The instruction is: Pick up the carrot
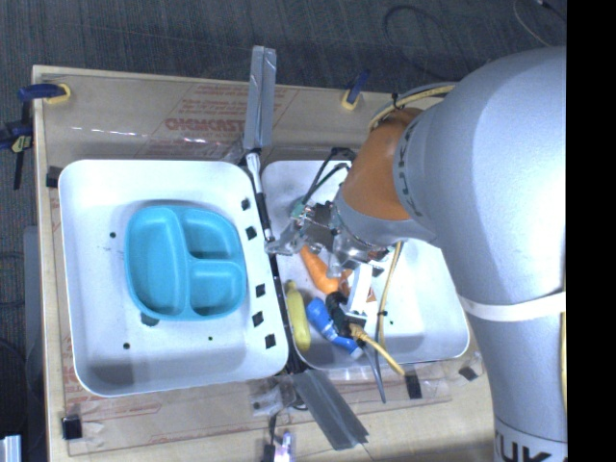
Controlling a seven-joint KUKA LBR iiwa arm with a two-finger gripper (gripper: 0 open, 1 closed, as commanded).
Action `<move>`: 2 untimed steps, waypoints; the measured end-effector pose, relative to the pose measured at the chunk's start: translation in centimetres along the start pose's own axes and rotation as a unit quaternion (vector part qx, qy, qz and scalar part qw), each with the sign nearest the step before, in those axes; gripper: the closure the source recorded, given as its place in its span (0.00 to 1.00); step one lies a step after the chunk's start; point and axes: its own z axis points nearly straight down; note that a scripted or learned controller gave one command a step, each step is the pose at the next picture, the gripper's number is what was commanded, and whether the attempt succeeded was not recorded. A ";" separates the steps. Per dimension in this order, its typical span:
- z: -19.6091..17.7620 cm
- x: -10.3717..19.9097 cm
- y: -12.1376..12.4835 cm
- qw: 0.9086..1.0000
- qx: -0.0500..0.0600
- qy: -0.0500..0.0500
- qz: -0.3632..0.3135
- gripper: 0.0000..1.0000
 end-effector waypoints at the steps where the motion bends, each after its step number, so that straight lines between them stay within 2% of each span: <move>1: 0.3 -1.5 -1.8 1.000 -0.022 0.012 -0.016 0.00; 2: -1.1 0.3 1.7 0.999 0.038 0.000 0.008 0.00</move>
